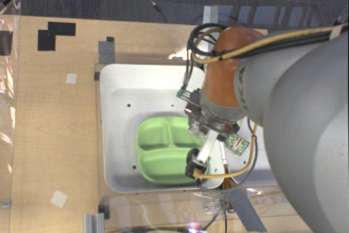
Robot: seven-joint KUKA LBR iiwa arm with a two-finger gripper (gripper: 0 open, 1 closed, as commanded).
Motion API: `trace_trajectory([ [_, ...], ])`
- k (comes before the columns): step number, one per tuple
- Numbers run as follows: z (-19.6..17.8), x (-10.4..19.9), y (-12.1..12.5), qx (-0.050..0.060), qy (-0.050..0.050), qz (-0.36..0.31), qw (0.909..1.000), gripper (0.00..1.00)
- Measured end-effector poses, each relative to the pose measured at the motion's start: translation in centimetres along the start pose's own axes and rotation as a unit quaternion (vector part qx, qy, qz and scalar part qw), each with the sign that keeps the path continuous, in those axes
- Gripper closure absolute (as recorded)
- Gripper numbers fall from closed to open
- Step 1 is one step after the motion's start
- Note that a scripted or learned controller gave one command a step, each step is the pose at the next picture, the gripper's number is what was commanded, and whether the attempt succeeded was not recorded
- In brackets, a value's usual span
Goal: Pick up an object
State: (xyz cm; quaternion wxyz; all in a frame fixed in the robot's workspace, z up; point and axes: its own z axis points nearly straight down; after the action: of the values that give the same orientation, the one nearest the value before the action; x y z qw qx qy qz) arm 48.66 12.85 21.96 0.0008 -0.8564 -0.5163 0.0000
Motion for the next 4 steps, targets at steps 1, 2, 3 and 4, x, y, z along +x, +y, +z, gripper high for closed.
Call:
trace_trajectory([
  [1,-6.8,3.6,-1.8,-0.002,0.001,-0.204,0.979,1.0],
  [2,-2.8,-0.1,0.1,-0.001,-0.001,-0.198,0.9802,1.0],
  [3,2.1,3.4,-1.9,0.001,-0.001,-0.054,0.9985,1.0],
  [4,-2.3,6.4,-3.3,-0.002,0.0,-0.433,0.9014,1.0],
])
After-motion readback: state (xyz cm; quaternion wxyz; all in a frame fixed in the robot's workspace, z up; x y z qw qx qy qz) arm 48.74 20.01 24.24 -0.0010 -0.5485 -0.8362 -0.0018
